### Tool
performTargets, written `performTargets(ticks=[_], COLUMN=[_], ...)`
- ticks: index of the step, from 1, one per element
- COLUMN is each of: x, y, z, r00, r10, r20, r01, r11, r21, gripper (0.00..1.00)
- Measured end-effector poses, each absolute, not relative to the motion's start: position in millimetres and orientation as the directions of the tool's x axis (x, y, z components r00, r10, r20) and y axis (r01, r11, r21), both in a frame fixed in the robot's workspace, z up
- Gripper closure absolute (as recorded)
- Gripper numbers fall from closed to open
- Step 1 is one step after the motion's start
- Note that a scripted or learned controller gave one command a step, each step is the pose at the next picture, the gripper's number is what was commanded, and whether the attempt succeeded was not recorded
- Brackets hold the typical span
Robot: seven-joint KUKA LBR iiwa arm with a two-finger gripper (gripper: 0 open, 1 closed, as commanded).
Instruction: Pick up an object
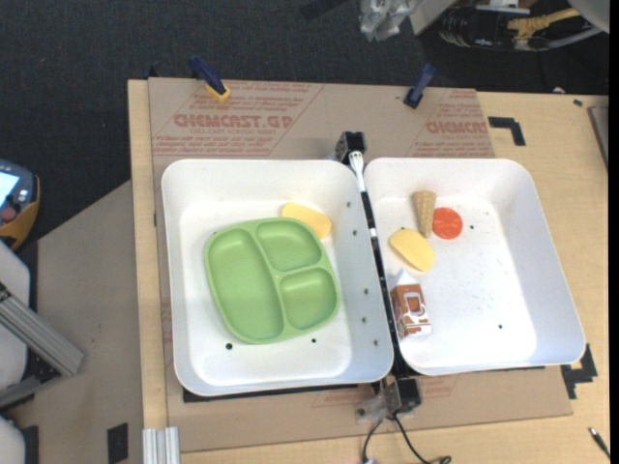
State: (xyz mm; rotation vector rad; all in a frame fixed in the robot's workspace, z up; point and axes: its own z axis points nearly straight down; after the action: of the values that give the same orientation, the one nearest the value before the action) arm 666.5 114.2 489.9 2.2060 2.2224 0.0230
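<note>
4 items crowd the right bin's point(542, 259) 9 o'clock wall, so fingers point(382, 13) at 12 o'clock, state untellable, could clip the wall; the carton point(410, 310) likeliest.

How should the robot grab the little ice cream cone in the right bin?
Probably from straight above, pinching the cone across its middle, fingers on its two long sides. It lies flat, wide end toward the top of the view, narrow tip pointing down. The red disc sits close on one side, and the yellow piece is near its tip, so stay narrow.
</note>
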Motion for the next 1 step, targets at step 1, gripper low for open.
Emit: performTargets(ticks=[1], x=[666.7], y=[38.3], z=[498.0], r00=[0.007], r10=[1.000], r20=[-0.002], r01=[1.000], r11=[-0.007], r21=[0.006], gripper=[1.00])
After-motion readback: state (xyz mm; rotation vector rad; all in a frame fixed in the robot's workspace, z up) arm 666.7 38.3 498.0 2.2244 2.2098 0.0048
